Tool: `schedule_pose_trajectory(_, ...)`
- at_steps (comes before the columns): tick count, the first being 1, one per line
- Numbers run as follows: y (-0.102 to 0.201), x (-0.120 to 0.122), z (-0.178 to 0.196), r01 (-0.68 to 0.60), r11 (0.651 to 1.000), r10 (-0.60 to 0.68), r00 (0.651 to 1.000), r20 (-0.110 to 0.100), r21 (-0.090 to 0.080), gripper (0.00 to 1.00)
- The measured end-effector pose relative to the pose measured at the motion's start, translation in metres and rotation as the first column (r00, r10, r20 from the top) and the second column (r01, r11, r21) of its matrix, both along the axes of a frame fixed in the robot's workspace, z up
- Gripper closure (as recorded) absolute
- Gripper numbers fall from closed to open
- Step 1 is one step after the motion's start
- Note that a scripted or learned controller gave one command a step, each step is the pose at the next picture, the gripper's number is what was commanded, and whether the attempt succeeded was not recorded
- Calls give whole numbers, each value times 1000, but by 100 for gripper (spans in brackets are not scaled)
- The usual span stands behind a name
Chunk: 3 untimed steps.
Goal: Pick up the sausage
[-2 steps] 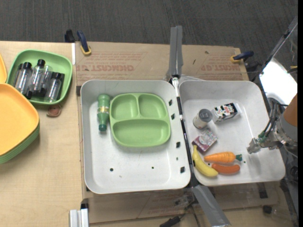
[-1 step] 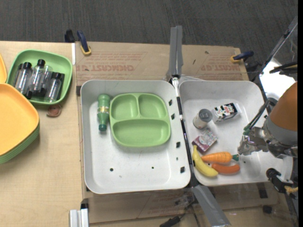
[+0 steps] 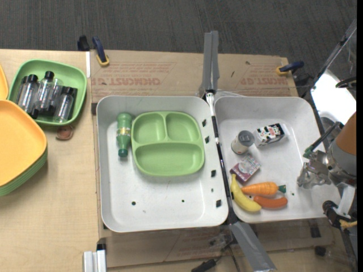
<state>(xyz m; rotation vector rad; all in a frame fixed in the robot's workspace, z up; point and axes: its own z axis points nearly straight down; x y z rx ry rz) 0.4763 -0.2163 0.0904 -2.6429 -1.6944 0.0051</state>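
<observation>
The sausage (image 3: pixel 271 202) is a short red-orange piece lying flat near the front of the right bin (image 3: pixel 295 109). It lies just below the carrot (image 3: pixel 263 188) and touches the tip of the banana (image 3: pixel 243 198). My gripper (image 3: pixel 311 175) hangs at the right bin's right wall, about a hand's width to the right of the sausage and slightly behind it. Nothing is seen between the gripper and the sausage.
The right bin also holds a small can (image 3: pixel 243 141), a black-and-white carton (image 3: pixel 269 134) and a pink packet (image 3: pixel 245 169). The left bin (image 3: pixel 113 197) carries a green divided plate (image 3: pixel 168 143) and a green bottle (image 3: pixel 123 134). A green tray of bottles (image 3: pixel 47 92) and orange plates (image 3: pixel 20 152) lie at far left.
</observation>
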Motion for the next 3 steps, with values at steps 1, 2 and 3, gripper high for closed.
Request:
schedule_pose_trajectory(1,20,85,24,284,959,-284,959,0,-2,100)
schedule_pose_trajectory(2,3,57,8,106,994,-106,994,-2,0,100)
schedule_pose_trajectory(3,2,19,12,-102,995,102,995,0,1,100)
